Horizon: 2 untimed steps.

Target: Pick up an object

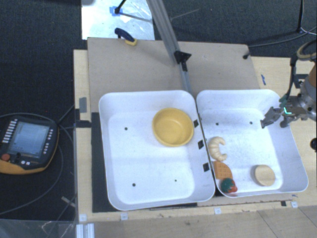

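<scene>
Tool [277, 118] sits at the frame's right edge over the right bin [237, 99], fingers spread, nothing between them. I judge the round wooden disc [264, 175] nearest, lower-left of it; croissant [218, 148] lies further left.

The arm reaches in from the right edge of the camera view, only its wrist end showing, grey with a hint of orange at the frame's edge. Its tool [277, 118] points leftward, two dark fingers [270, 117] spread slightly apart with nothing between them, a small green light glowing behind them.
</scene>
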### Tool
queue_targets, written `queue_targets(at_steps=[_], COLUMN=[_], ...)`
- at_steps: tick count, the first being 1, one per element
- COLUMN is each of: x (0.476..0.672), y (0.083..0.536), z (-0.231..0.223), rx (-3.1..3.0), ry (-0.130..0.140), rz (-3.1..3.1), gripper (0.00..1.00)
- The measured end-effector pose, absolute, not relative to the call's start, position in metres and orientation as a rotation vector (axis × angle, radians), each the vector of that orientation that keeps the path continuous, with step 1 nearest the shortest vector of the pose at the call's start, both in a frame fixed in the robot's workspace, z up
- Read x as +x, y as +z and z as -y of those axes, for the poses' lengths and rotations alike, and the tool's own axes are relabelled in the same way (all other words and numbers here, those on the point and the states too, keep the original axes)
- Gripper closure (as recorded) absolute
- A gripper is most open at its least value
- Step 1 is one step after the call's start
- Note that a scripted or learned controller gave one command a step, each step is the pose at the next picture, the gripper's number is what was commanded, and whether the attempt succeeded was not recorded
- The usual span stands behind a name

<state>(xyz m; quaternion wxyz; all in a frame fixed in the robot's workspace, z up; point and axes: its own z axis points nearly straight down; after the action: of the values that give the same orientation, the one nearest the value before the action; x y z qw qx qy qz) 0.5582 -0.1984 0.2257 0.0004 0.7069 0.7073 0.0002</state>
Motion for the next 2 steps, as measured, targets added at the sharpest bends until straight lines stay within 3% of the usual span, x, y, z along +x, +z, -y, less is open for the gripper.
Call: queue_targets(at_steps=[1,2], x=[0.558,0.564], y=[0.226,0.182], z=[0.198,0.200], rx=[2.220,2.222], ry=[0.001,-0.002], rz=[-2.221,-2.223], gripper=[0.00,0.00])
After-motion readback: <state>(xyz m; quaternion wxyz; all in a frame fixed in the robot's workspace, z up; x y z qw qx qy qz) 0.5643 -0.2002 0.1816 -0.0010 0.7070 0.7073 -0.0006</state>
